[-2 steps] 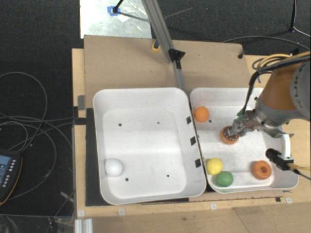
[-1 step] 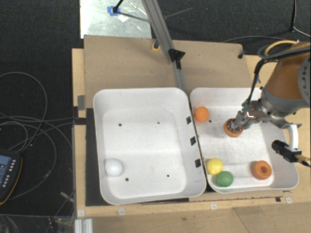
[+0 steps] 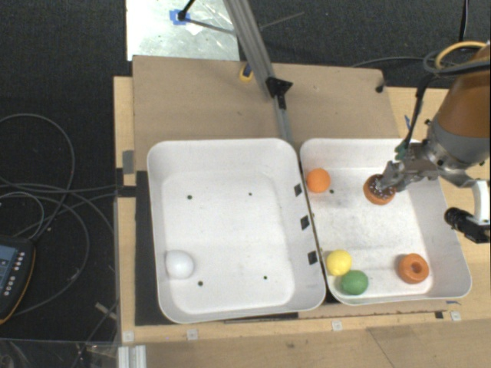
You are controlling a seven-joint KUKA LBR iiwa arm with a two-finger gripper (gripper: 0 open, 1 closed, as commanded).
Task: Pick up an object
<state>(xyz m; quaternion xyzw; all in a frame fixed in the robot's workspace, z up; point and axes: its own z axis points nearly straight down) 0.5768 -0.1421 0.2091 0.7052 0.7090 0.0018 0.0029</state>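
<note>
Over the right-hand bin (image 3: 453, 282), the grey arm (image 3: 464, 113) reached in from the right and its gripper (image 3: 387, 181) was lowered onto a brown ring-shaped object (image 3: 378, 191) lying on the bin floor near the far wall. Whether the claw was spread or pressed together could not be told from this slanted view, since the wrist and the dark top of the ring covered the tips. That ring seemed to be the chosen target, and it rested on the bin floor, not lifted. 4 other pieces shared that bin: an orange ball (image 3: 317, 180) near the divider, well apart from the gripper, a yellow ball (image 3: 338, 263) touching a green ball (image 3: 354, 282) at the near corner, and an orange ring (image 3: 413, 268) toward the near right. A single white ball (image 3: 180, 264) sat in the left bin (image 3: 230, 150), close to its near-left corner. Judged from this, the approach and descent looked done, while a secure grasp and the lift were left; nothing showed any object off the floor, so the pick could not be counted as made.
</note>
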